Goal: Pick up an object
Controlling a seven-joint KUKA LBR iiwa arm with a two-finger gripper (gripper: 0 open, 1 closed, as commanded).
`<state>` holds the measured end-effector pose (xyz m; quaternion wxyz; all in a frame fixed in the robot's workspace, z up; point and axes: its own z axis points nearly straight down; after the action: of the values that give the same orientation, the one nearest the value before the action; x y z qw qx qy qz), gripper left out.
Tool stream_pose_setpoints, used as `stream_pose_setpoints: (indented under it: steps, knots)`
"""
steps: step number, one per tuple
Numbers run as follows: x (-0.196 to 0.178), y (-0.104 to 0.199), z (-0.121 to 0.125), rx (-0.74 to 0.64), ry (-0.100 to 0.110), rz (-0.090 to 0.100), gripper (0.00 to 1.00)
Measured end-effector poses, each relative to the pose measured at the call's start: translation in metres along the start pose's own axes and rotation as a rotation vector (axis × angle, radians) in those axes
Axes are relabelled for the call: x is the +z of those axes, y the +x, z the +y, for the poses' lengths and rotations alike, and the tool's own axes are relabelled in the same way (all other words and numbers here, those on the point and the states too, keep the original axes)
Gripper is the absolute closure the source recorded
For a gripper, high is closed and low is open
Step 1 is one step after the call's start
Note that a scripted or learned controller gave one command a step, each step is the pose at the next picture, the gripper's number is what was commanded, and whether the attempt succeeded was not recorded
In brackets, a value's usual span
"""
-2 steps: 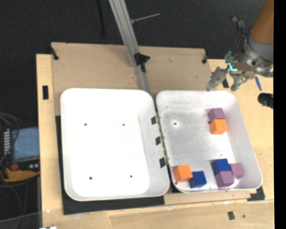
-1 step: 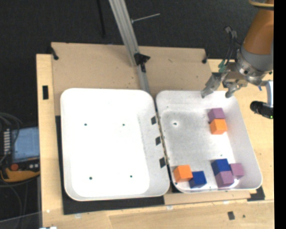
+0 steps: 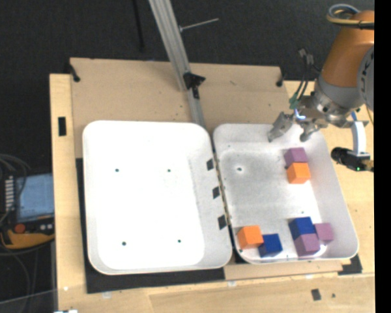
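Note:
My gripper (image 3: 292, 131) hangs over the far edge of the right bin (image 3: 260, 194), its two fingers spread open with nothing between them. Just below it lie a purple block (image 3: 295, 155) and an orange block (image 3: 298, 172), touching each other. At the bin's near end sit another orange block (image 3: 250, 235), a blue block (image 3: 270, 244), a second blue block (image 3: 302, 227), a purple block (image 3: 307, 243) and a small purple block (image 3: 324, 232).
The left bin (image 3: 150, 194) stands beside the right one, joined by dark clips. A slanted metal post (image 3: 176, 51) rises behind the bins. A handheld controller (image 3: 26, 204) with cables lies off the bench's left side.

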<state>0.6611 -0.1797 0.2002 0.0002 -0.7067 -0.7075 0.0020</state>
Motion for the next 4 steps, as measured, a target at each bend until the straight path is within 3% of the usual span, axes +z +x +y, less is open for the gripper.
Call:
stream_pose_setpoints:
  steps: [1, 2, 4]
  knots:
    - [0.056, -0.002, 0.009, -0.003, 0.001, 0.000, 0.00]
    - [0.040, -0.004, 0.010, -0.006, -0.008, -0.004, 1.00]
    - [-0.066, 0.002, 0.010, -0.005, -0.012, 0.000, 1.00]
